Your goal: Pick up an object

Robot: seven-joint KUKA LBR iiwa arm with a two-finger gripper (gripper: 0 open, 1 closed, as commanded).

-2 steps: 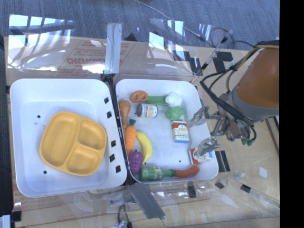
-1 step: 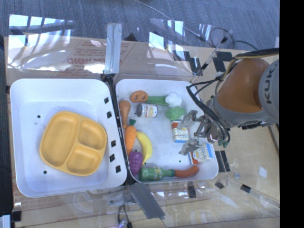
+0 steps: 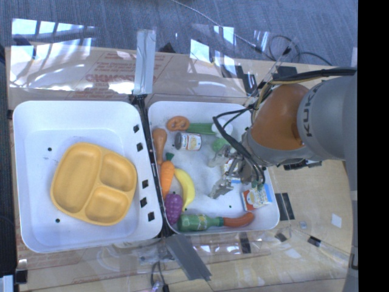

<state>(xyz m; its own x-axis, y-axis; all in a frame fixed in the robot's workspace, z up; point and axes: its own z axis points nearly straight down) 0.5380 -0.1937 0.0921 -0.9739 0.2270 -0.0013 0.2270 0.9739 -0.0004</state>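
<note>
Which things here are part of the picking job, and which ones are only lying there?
Part of the job:
- gripper, down in the right bin
- toy food there: banana, carrot, grapes, green bottle, small can

Just lying about:
- yellow divided plate in the left bin
- cables behind the bench

The yellow divided plate (image 3: pixel 92 183) lies in the left bin (image 3: pixel 36 117). To its right, in the right bin (image 3: pixel 200 107), are a carrot (image 3: pixel 167 177), banana (image 3: pixel 186 187), grapes (image 3: pixel 173 207), green bottle (image 3: pixel 198 222) and small jar (image 3: pixel 188 141). Farther right of the plate, the gripper (image 3: pixel 223 186) hangs over the right bin's floor.
</note>
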